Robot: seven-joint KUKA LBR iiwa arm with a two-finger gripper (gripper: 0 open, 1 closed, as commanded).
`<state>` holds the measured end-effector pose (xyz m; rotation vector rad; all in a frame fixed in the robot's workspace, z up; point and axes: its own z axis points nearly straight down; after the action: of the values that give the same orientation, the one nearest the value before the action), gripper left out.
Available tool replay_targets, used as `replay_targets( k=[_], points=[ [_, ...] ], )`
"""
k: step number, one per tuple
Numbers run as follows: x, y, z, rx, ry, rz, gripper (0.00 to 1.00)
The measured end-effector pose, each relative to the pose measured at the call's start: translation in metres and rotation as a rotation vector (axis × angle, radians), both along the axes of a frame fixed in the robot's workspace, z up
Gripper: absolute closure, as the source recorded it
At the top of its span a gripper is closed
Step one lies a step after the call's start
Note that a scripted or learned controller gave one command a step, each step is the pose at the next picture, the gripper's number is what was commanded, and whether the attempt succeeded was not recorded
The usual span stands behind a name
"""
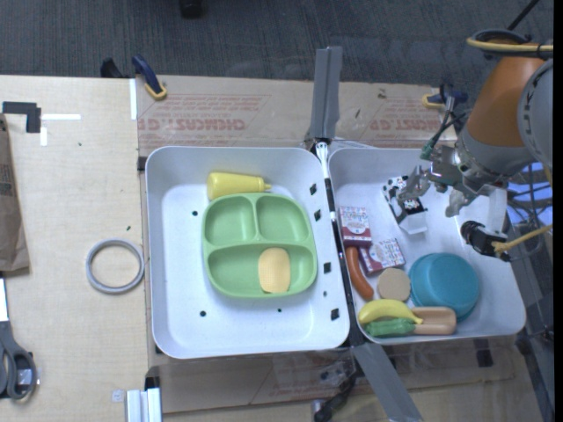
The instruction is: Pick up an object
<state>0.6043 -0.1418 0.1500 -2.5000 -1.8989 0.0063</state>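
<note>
Two shallow white bins sit side by side on the counter [70, 192]. The left bin [167, 262] holds a green divided plate [259, 240] with a pale yellow oval piece [274, 270] lying in its lower compartment; the two upper compartments are bare. A yellow squeeze bottle [234, 184] lies on its side just above the plate, touching its rim.

The right bin [501, 310] carries the crowd of things: a small red-and-white carton [354, 222], a smaller printed packet [387, 254], a red sausage [358, 272] along the left wall, a tan disc [393, 284], a teal bowl [445, 283], a banana [388, 310], a green vegetable [389, 327] and a tan bread roll [437, 320] bunched near the front edge.

The arm [501, 95] reaches in from the right. Its tool [412, 202] hangs low over the upper part of the right bin, above the carton; a small black-and-white object appears there, and whether the tool is gripping it cannot be told.

Outside the bins, a grey ring [115, 265] lies on the counter to the left.
</note>
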Motion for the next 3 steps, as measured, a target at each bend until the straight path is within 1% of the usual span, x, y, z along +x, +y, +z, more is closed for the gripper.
replay_targets(
  k=[1, 2, 3],
  points=[
    [0.010, 0.034, -0.057, -0.001, -0.005, 0.120, 0.00],
    [0.055, -0.027, -0.001, -0.001, -0.005, 0.296, 0.00],
    [0.055, -0.002, -0.058, 0.000, -0.004, 0.284, 0.00]
  ],
)
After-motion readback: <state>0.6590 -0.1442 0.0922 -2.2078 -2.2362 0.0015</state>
